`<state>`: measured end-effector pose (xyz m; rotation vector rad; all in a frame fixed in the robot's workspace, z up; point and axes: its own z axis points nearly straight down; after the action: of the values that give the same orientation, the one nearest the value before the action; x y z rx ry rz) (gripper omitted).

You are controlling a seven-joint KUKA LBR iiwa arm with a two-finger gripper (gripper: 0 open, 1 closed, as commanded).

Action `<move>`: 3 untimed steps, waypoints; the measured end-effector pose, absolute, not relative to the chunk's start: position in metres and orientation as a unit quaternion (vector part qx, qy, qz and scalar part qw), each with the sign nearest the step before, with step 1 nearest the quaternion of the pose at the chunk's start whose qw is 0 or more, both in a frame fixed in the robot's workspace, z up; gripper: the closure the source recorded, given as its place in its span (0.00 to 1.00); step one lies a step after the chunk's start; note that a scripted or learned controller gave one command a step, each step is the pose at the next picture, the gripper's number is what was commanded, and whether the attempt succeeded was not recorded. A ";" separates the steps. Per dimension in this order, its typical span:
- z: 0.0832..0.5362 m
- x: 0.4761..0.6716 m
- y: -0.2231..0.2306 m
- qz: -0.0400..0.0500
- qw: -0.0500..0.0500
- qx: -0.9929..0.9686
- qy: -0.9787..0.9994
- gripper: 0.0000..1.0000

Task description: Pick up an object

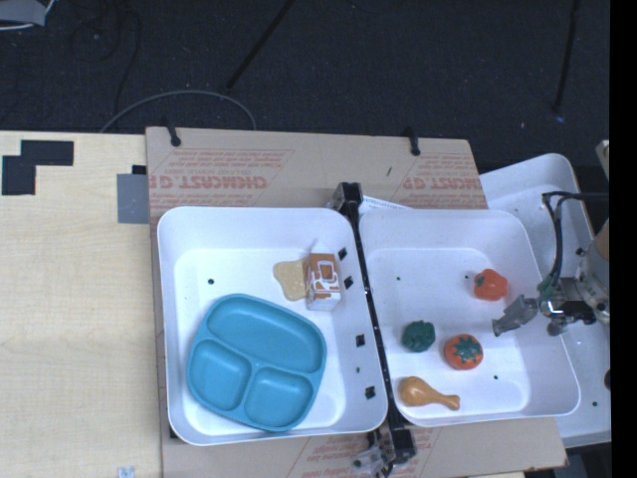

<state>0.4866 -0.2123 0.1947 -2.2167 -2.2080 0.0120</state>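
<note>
Your gripper (520, 317) sits low at the right side of the right bin (438, 229), reaching in from the right. Its fingers look slightly apart with nothing between them, though at this size you should treat that as a likely reading, not a sure one.

The nearest candidate is the orange tomato-like toy (463, 352), which lies just down and to the left of the fingertips, near but not touching. It is round, so no long axis limits your approach. The red pepper-like toy (489, 285) is up and to the left, about as near. The green broccoli toy (418, 336) is farther left. The chicken drumstick toy (429, 395) lies by the near wall, its long axis running left to right, thin end to the right.

Count 4 toys in the right bin. The left bin (189, 237) holds 1 blue divided plate (257, 362), 1 small carton (322, 280) and 1 tan flat piece (291, 280) touching the carton.
</note>
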 end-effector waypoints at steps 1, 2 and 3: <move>0.201 0.490 -0.212 0.001 0.000 -0.707 -0.707 0.00; 0.143 0.488 -0.203 0.001 0.003 -0.707 -0.707 0.00; 0.117 0.496 -0.206 -0.005 -0.012 -0.707 -0.707 0.00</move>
<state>0.4961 -0.2060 0.1166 -2.2390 -2.2379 -0.0166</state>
